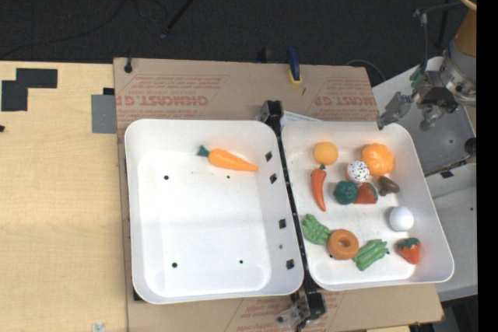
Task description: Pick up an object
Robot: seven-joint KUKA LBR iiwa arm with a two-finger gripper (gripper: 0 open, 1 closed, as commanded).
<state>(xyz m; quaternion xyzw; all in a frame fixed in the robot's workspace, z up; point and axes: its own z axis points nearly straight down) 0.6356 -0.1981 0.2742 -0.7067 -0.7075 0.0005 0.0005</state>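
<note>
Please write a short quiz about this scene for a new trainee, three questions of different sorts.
1. True or false: the carrot lies in the left bin.
2. What touches the orange ring on its left? A) white ball B) green vegetable C) strawberry
3. Fill in: the gripper hangs beyond the right bin's ____ right corner.

Key: 1 true; 2 B; 3 far.

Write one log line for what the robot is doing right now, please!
stage: before grasp | gripper: above right bin's far right corner, holding nothing | left bin: carrot | right bin: pile of toy foods, untouched
</note>
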